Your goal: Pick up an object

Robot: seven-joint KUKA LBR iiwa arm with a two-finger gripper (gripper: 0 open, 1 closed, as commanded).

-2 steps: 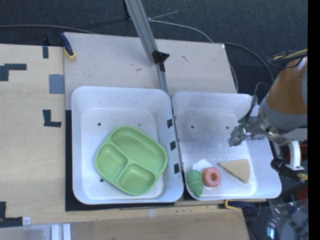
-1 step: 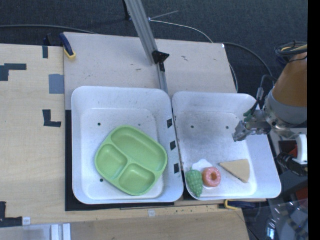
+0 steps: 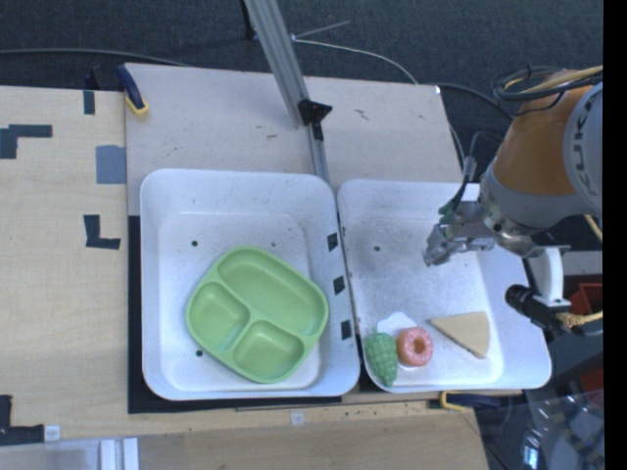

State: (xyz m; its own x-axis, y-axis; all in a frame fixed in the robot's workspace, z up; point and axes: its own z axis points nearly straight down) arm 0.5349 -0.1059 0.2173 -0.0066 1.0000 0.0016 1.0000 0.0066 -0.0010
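In the right bin (image 3: 392, 213), along its near edge, lie a green knobbly toy (image 3: 381, 357), a pink frosted doughnut (image 3: 415, 346) and a tan wedge like a sandwich slice (image 3: 466, 332). A small white piece (image 3: 395, 322) sits just behind the doughnut. My gripper (image 3: 438, 251) hangs over the bin's right middle, above and behind the wedge, with nothing seen between its fingers. The grey arm with its orange band (image 3: 549, 155) comes in from the right.
The left bin (image 3: 167, 204) holds a green divided plate (image 3: 257, 313). A metal pole (image 3: 279, 52) slants down from the top to the seam between the bins. A blue and yellow clamp (image 3: 132, 91) lies on the bench at top left.
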